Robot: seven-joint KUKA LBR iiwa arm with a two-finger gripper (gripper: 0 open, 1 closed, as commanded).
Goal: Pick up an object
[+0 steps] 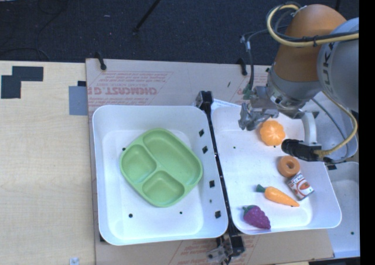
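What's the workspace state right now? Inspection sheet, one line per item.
Surface: two white bins side by side, left bin and right bin, on a cardboard sheet over a wooden bench.
Job's things: in the right bin, orange fruit, doughnut, small can, carrot, purple grapes.
Clutter: green divided plate in the left bin.
Grippers: claw over the right bin's far edge, just left of the orange fruit; nothing visibly held.
Cables: yellow hose looped over the arm.
Surroundings: dark carpet beyond the bench.
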